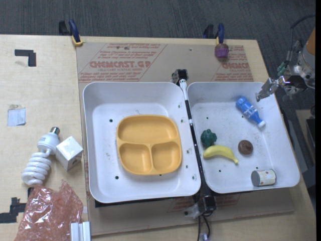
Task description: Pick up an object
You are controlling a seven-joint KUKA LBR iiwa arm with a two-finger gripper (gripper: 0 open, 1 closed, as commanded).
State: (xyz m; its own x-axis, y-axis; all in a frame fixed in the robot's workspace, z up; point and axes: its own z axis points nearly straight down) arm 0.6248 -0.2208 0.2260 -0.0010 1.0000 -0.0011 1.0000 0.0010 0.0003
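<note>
- Right bin (pixel 288 149) on the counter (pixel 40 84), serving as the landmark: two shallow white bins side by side, left bin (pixel 95 134) touching it along the central divider.
- Inside the right bin: blue bottle (pixel 249 110) near the far right corner, lying tilted; green toy (pixel 208 137) near the divider; yellow banana (pixel 220 153) just in front of the green toy; brown round piece (pixel 245 146) right of the banana; small white cylinder (pixel 263 177) on its side near the front right corner.
- Gripper (pixel 268 88) poised over the far right rim of the right bin, beyond the blue bottle, nothing seen between the fingers; open or closed, impossible to tell.
- Left of the right bin: yellow divided tray (pixel 149 144) resting in the left bin.
- Far left of the right bin, on the counter: spiral light bulb (pixel 40 159), white cube (pixel 69 152) and crumpled pink wrap (pixel 50 212).
</note>
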